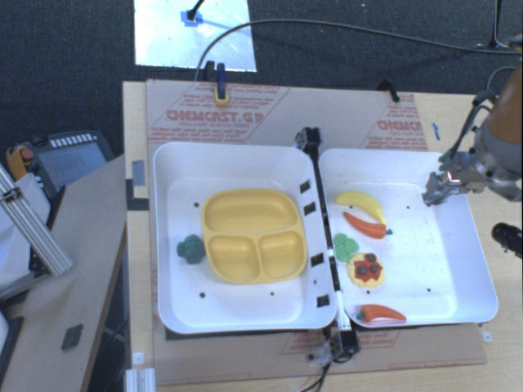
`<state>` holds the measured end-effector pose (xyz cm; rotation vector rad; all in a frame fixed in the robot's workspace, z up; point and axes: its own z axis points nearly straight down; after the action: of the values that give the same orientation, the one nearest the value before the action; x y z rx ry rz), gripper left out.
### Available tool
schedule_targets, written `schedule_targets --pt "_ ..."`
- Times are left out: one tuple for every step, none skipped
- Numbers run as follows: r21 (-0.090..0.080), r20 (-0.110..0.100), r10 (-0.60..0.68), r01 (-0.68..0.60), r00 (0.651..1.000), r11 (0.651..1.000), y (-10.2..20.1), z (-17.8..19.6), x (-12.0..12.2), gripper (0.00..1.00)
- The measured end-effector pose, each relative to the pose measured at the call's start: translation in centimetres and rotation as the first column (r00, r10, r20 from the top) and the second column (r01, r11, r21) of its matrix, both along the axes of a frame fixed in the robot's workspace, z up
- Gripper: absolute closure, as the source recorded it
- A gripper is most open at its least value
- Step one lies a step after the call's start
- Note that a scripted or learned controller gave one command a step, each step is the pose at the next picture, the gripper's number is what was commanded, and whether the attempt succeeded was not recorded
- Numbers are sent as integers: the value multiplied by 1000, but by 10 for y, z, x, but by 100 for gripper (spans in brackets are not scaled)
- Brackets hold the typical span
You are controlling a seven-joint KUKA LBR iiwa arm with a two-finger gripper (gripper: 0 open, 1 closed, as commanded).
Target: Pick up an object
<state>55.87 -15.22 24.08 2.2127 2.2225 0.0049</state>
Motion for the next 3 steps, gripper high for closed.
schedule_targets --pt "2 -4 4 -4 1000 1000 57 -11 -2 100" --pt "3 -3 5 -5 1000 1000 104 -6 7 100" --pt "3 -4 6 -6 1000 1000 158 1 14 100"
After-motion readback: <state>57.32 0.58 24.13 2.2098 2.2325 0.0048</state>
